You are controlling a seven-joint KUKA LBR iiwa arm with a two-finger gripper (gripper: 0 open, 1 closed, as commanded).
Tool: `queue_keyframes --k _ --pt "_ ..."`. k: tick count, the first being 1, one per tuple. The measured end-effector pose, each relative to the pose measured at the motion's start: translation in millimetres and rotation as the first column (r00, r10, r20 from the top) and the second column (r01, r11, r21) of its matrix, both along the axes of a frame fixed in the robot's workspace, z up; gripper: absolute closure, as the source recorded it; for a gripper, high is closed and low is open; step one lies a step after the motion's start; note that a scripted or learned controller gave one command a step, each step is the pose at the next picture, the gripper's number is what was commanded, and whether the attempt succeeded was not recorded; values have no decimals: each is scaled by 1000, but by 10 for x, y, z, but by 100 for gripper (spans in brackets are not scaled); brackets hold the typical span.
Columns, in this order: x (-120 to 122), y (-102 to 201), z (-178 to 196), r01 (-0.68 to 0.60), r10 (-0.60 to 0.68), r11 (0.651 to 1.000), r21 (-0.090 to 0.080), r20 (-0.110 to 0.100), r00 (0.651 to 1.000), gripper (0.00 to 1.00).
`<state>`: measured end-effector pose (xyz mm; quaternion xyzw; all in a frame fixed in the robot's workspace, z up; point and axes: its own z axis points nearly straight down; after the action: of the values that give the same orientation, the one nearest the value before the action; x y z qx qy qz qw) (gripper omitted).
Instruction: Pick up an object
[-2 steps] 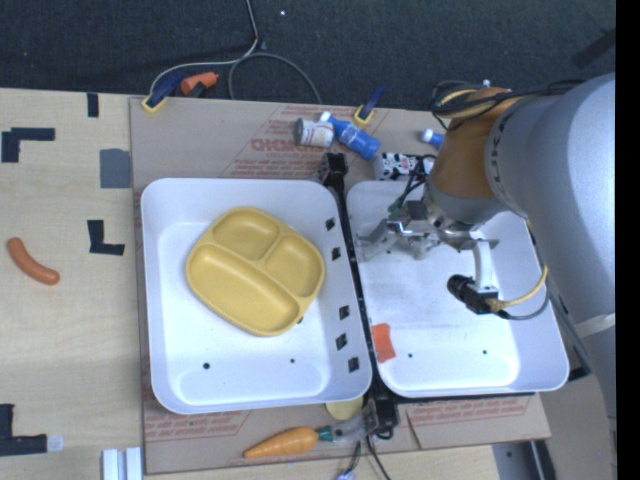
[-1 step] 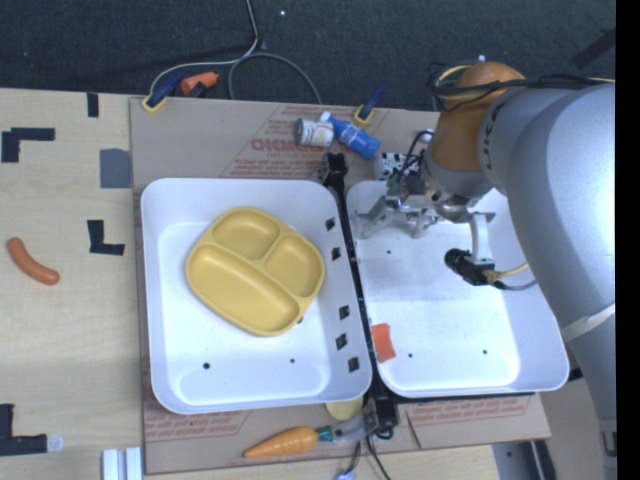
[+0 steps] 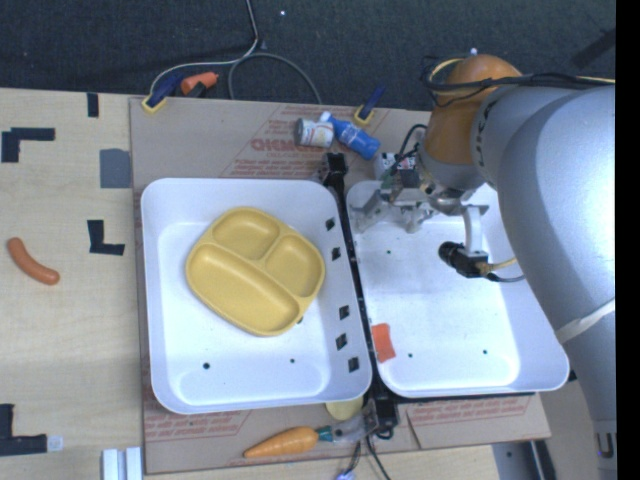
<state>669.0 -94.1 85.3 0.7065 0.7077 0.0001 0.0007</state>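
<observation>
A small orange-red block (image 3: 381, 342) lies in the right bin (image 3: 470, 368) near its left wall, toward the front. A yellow divided plate (image 3: 256, 268) rests in the left bin (image 3: 165, 298). My gripper (image 3: 392, 204) hangs low over the far left corner of the right bin, well behind the orange-red block and beside the wall between the two bins. The wrist's grey metal parts and cables blur its tip. Nothing shows held in it.
The bulky grey arm (image 3: 560, 198) covers the right bin's right side. Behind the bins lies a blue and white bottle (image 3: 338, 133). A carrot (image 3: 284, 443) sits on the bench in front, and a sausage (image 3: 32, 261) at far left.
</observation>
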Motion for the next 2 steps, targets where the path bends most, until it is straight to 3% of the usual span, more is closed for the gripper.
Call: queue_keyframes --k 1,2 --pt "-15 -1258 14 9 -9 1000 0 -1 1000 0" --pt "-486 -645 25 -2 2 1000 -3 4 1000 0"
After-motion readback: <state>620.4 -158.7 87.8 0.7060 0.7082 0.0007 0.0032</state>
